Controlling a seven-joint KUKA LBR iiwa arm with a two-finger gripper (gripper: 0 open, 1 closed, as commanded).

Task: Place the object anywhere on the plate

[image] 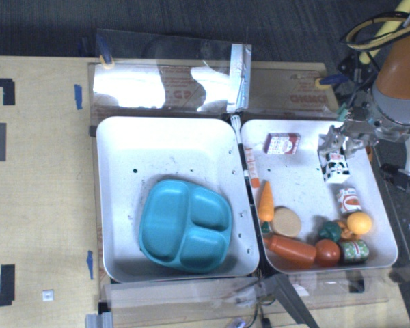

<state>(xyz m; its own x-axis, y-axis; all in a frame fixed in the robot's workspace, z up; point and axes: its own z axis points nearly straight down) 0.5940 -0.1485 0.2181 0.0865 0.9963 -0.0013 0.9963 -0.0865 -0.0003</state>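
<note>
Blue divided plate (185, 231) low in left bin (116, 142). Right bin (386, 241) crowded: red carton (281, 143), carrot (266, 201), tan disc (286, 221), sausage (289, 249), tomato (327, 253), orange ball (359, 223). Small cow-patterned carton (336, 169) hanging just under pincer (333, 145) at upper right; fingers blurred, grip state impossible to tell. Arm cut off at right.

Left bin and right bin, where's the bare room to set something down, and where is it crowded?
Left bin: bare floor behind and left of the blue plate, whose compartments are bare too. Right bin: a bare patch mid-floor between the red-and-white carton, the carrot and the pincer. Crowded along its front edge, from the sausage to the orange ball.
</note>
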